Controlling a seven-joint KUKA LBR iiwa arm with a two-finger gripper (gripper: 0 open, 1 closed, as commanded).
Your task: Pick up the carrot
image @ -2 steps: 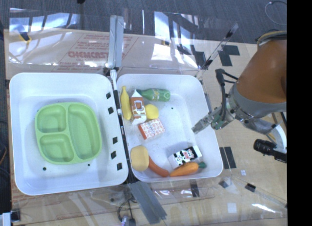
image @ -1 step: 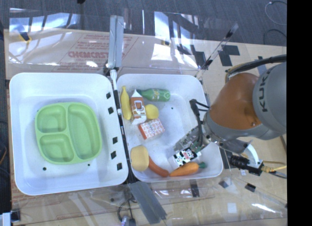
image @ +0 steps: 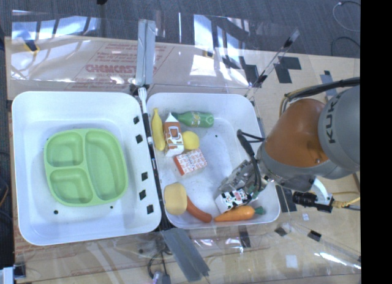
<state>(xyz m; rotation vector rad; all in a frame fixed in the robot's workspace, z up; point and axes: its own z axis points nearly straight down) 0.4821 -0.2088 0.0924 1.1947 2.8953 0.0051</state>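
— Jaws open or closed?
— Can't tell. They hang low inside the right bin [image: 264, 131], toward its arm-side wall, among dark cabling and over a black-and-white carton [image: 232, 199]. No way to read the gap from this angle. Nothing shows as gripped.

— Where's the carrot [image: 235, 215]?
— On the right bin's floor, against the camera-side wall, close to the corner on the arm's side. It lies just beside the carton, on its camera side; touching or not can't be told.

— Step in hand?
— Looks like approach or pre-grasp. The carrot lies flat in the bin, so no lift has been made.

— Long axis?
— Runs roughly along the bin's camera-side wall, tilted a little. The green top points to the arm-side wall. The orange tip points toward the middle of that wall, where a reddish sausage-shaped item [image: 197, 210] lies near it.

— What does the next move call for?
— Judgement only: shift toward the camera-side wall, past the carton, and centre over the orange body. Turn the wrist so the jaws close across the long axis, not along it, then descend.

— Risks?
— The wall crowds one side and the carton the other, so clearance looks tight. The carton could get nudged or pinched instead. The rounded body may also roll out.

— Left bin [image: 24, 154]?
— It carries a green tray [image: 86, 168]. Not relevant.
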